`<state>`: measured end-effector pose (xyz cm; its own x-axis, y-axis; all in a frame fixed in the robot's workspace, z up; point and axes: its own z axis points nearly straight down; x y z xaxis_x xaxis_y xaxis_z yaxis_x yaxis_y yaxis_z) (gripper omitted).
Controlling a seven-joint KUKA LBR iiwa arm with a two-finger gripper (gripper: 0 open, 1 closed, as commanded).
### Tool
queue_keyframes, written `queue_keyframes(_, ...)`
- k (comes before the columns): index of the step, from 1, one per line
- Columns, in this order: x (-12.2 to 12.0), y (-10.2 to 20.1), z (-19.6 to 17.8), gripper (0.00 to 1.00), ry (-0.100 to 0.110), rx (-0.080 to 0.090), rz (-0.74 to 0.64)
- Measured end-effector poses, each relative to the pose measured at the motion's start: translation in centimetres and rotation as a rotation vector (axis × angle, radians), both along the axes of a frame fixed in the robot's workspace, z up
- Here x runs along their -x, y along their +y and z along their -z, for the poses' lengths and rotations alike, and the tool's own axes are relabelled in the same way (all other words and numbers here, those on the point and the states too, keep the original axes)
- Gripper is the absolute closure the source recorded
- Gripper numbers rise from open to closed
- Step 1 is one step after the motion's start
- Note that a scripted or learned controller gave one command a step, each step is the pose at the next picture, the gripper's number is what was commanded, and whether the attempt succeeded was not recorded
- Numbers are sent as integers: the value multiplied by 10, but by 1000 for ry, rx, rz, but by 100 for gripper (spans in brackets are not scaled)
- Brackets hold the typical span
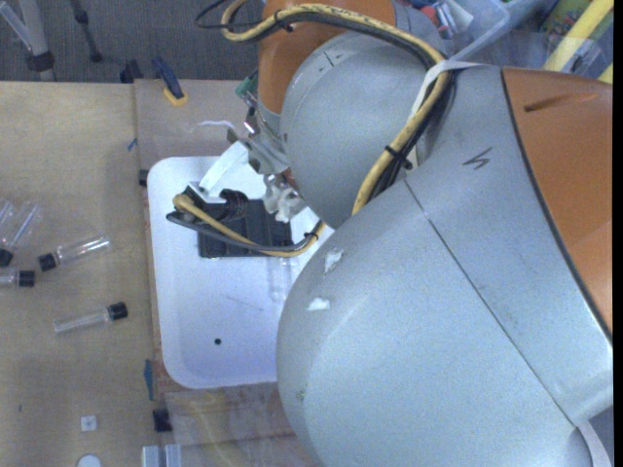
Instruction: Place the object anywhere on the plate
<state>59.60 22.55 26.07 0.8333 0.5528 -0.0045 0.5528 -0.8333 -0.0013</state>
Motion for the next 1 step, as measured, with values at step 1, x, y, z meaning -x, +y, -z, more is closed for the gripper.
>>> queue_keyframes(1, -36, -3, 157, 100, -4, 0, 389)
